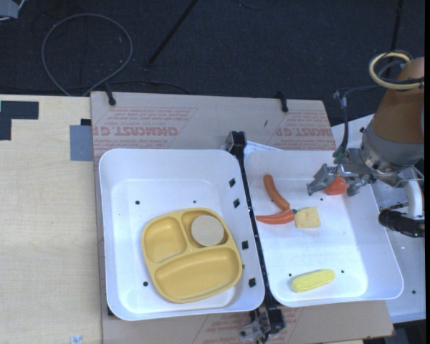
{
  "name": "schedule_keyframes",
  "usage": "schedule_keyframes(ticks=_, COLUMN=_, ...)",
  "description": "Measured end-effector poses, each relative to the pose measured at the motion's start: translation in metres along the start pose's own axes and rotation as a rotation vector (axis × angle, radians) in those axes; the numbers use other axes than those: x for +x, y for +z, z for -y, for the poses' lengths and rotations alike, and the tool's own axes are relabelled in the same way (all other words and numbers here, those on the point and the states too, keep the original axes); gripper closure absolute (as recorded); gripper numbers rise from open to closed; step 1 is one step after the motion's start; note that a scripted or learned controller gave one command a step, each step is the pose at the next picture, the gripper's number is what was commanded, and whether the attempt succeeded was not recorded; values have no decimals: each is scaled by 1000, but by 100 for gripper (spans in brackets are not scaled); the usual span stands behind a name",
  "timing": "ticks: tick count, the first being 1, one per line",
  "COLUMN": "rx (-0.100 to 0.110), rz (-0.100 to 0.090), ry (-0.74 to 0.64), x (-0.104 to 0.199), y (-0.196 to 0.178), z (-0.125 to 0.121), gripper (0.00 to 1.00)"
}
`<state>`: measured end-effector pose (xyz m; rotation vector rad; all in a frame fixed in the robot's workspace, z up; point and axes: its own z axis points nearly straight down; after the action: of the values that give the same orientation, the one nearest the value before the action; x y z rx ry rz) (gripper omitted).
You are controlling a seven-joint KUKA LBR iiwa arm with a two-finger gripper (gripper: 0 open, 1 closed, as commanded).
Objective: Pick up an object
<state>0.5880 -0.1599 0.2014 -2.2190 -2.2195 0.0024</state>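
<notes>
My gripper [336, 180] hangs over the upper right part of the right bin [376, 260]. Its grey fingers are shut on a small orange-red object [335, 186]. Lying in the same bin are a reddish sausage [271, 189], an orange carrot [275, 218] with a green tip, a pale yellow cheese block [307, 218] and a yellow corn cob [312, 280]. The sausage, carrot and cheese lie to the left of the gripper, apart from it. The corn cob rests near the bin's front wall.
The left bin [125, 174] holds a yellow divided plate [190, 264] with a tan round disc [207, 230] in its upper right compartment. A black divider clip [236, 143] sits where the two bins meet. Black cables hang by the arm at the right.
</notes>
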Motion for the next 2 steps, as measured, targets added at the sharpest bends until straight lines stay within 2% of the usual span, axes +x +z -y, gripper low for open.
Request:
schedule_keyframes(ticks=1, rx=4, rz=-1, ry=0, x=7, y=46, z=4, gripper=0)
schedule_keyframes(ticks=2, rx=4, rz=0, ry=1, x=-3, y=101, z=4, gripper=0)
